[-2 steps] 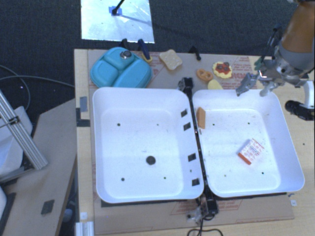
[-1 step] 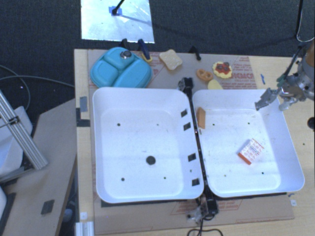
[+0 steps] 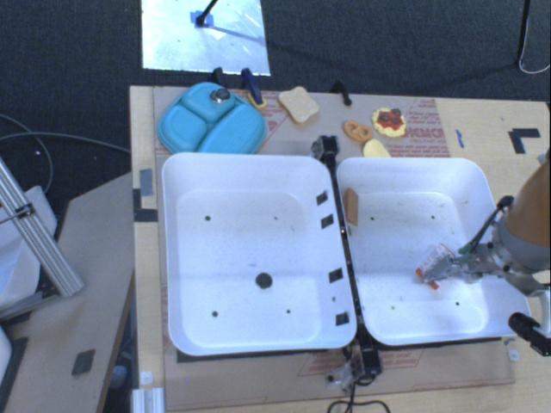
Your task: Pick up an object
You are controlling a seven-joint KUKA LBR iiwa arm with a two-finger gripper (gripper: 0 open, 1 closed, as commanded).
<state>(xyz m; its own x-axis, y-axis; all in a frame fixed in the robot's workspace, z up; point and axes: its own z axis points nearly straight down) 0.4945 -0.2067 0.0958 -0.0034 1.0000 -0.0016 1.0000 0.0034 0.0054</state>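
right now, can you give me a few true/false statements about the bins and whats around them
1. A small dark disc lies in the left bin. True.
2. The blue plate sits inside the right bin. False: it lies on the bench behind the left bin.
3. The gripper is over the right bin. True.
4. The toast slice lies in the left bin. False: it is on the bench behind the bins.
5. A tan block lies by the right bin's left wall. True.
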